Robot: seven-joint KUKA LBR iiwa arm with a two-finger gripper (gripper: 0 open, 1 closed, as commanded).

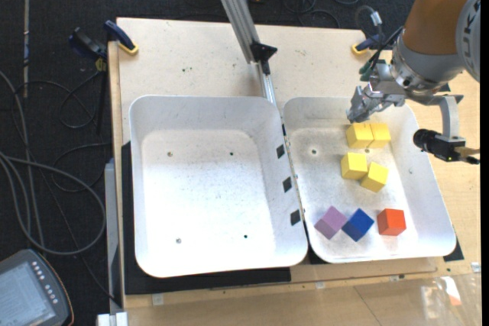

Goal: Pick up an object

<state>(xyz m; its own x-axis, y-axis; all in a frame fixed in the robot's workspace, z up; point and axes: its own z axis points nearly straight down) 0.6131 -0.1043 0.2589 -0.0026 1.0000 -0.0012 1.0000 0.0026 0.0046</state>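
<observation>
In the right bin (428, 202) lie several blocks. A pair of yellow blocks (367, 135) sits side by side near the back, and two more yellow blocks (364, 169) lie just in front of them. Along the front stand a purple block (331, 222), a blue block (357, 224) and an orange-red block (391, 221). My gripper (359, 112) hangs at the back of the right bin, its tip just above and behind the rear yellow pair. Nothing shows between its fingers.
The left bin (202, 179) stands beside the right one, sharing a raised middle rim. A slanted metal pole (237, 8) comes down to the bins' back junction. Clamps sit at the bench's back corners (122, 38). Cables lie on the dark floor around the bench.
</observation>
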